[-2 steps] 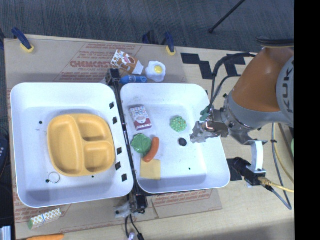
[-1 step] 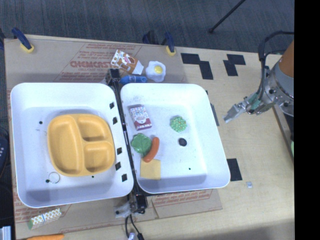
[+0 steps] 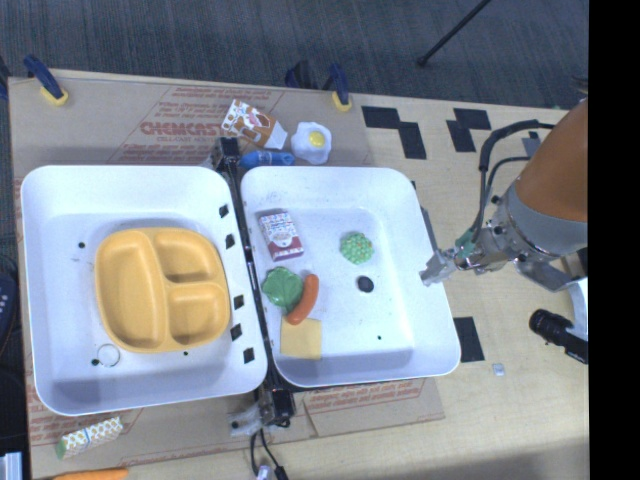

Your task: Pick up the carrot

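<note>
- We see the carrot (image 3: 304,299) near the right bin's (image 3: 425,343) left edge, long axis upright, leaning slightly right.
- Cardboard lettering beyond the bins looks like "CHEMCAST", blurred.
- Gripper (image 3: 437,267) over the right rim; we cannot tell its opening.

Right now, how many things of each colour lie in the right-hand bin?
Green: 2, the leafy piece and the round piece
Orange: 1, the carrot
Yellow: 1, the block
Red and white: 1, the packet
Dark: 1, the small disc
Total: 6

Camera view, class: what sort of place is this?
Probably a robot test bench in a lab: two white bins clamped on cardboard, toy food such as a carrot, and a robot arm reaching in.
</note>
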Available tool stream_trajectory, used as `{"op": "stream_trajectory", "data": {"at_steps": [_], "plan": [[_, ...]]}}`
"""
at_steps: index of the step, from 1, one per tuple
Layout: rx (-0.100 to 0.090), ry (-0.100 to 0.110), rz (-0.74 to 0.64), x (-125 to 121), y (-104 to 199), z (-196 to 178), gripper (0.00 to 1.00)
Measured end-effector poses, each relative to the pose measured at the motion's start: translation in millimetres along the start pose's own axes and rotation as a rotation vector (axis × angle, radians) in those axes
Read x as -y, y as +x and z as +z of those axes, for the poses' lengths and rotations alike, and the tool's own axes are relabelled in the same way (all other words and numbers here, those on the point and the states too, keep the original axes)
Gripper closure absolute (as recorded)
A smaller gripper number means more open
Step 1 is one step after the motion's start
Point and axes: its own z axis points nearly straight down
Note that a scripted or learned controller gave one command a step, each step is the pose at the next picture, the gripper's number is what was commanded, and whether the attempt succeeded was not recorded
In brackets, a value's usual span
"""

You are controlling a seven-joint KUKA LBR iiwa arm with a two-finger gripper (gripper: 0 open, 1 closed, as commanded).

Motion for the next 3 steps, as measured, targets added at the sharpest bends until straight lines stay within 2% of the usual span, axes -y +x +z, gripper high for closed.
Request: {"op": "stream_trajectory", "data": {"at_steps": [1,2,3], "plan": [[0.003,-0.003,-0.368,-0.4,-0.4,-49.7,1.00],[0.000,0.000,-0.639,0.1,0.2,34.8,1.00],[0.006,-0.003,-0.994,-0.7,-0.6,-72.5,1.00]]}}
